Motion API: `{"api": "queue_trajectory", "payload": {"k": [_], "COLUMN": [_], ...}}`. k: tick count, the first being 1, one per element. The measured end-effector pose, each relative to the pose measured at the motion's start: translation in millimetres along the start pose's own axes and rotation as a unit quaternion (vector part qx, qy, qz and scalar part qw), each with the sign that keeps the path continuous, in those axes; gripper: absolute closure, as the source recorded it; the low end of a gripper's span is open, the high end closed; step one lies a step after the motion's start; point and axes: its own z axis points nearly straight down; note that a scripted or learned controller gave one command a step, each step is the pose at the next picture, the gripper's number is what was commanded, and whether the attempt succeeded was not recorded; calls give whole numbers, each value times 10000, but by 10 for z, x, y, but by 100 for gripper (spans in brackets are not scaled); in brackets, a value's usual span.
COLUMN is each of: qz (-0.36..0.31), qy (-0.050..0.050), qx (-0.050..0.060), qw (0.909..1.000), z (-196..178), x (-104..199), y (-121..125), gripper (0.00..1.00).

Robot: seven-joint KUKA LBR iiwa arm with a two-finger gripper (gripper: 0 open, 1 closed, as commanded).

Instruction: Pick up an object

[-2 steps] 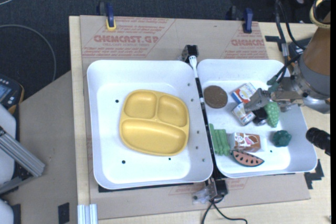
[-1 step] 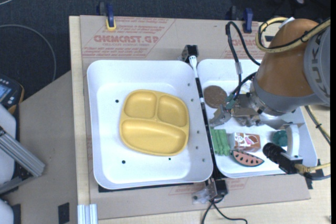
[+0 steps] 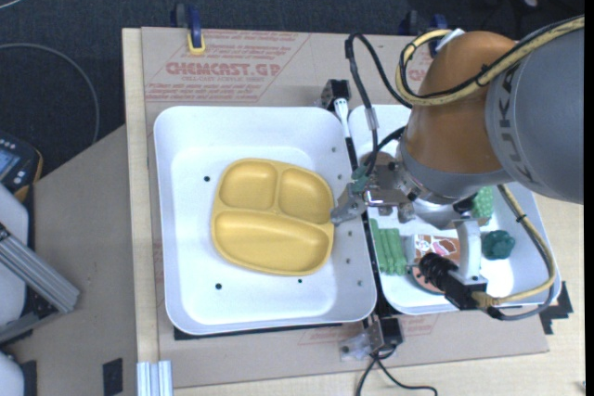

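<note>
Yellow tray fills left bin centre, bare floor around it, arm over right bin

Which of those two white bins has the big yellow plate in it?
The left bin, the fully visible one. A yellow divided plate with three compartments lies in it. The right bin, partly under the arm, holds small green items instead.

The grey arm with its orange band covers most of the right-hand shallow white bin, and the view's right edge cuts the arm off. Beneath it, a green ridged block, a dark green lump and an orange-and-white flat piece show only in part. Whether the jaws stand apart cannot be told.
</note>
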Motion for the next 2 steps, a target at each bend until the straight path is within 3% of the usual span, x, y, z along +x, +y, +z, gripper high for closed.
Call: {"api": "queue_trajectory", "payload": {"k": [1, 2], "qz": [-10, 19], "qy": [17, -6], "qx": [-52, -14], "qw": [10000, 10000], "z": [-926, -914], "x": [635, 916], "y": [17, 9], "gripper": [100, 100]}}
